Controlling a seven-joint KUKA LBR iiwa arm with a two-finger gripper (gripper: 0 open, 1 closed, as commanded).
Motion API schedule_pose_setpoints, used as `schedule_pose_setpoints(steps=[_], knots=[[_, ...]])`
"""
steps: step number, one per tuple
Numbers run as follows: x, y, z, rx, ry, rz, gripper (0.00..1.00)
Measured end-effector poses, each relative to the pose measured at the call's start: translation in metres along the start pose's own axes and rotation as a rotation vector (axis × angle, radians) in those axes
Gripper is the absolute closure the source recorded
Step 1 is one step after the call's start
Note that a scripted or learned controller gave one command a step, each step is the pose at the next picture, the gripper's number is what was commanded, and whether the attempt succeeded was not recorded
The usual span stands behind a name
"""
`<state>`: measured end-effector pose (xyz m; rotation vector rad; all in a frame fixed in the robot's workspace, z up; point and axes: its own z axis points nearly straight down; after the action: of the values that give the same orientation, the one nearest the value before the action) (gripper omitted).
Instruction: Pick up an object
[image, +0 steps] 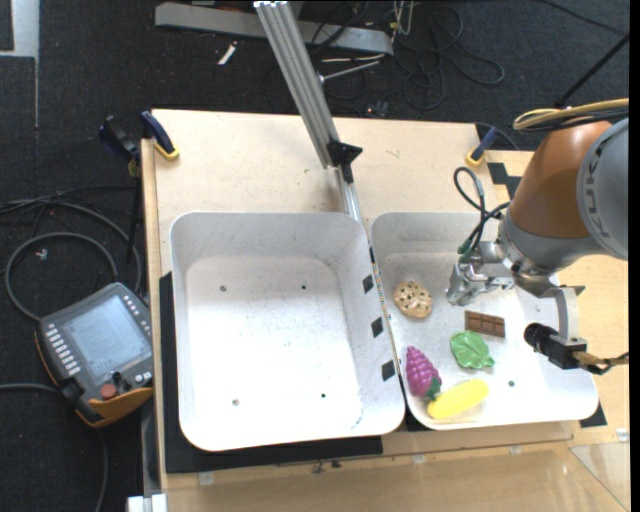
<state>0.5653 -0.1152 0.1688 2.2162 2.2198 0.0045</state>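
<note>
Over the right bin (585, 400), the gripper (466, 285) hovers empty, whether parted or closed I cannot tell. Cookie (412, 298) just left, chocolate (485, 323) just nearer. Approach step, I'd judge; next, settle over one and descend.

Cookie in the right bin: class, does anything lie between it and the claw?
Nothing visible does. The cookie lies on bare bin floor, with the claw just to its right in the picture. The chocolate bar and green leaf lie lower, off that line.
</note>
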Motion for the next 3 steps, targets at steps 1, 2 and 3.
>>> schedule_pose_setpoints(steps=[1, 2, 3], knots=[[0.0, 0.002, -0.053, -0.001, 0.0, -0.001, 1.0], [0.058, 0.013, -0.05, 0.004, 0.003, -0.006, 1.0], [0.115, 0.013, -0.043, 0.007, 0.004, -0.007, 1.0]])
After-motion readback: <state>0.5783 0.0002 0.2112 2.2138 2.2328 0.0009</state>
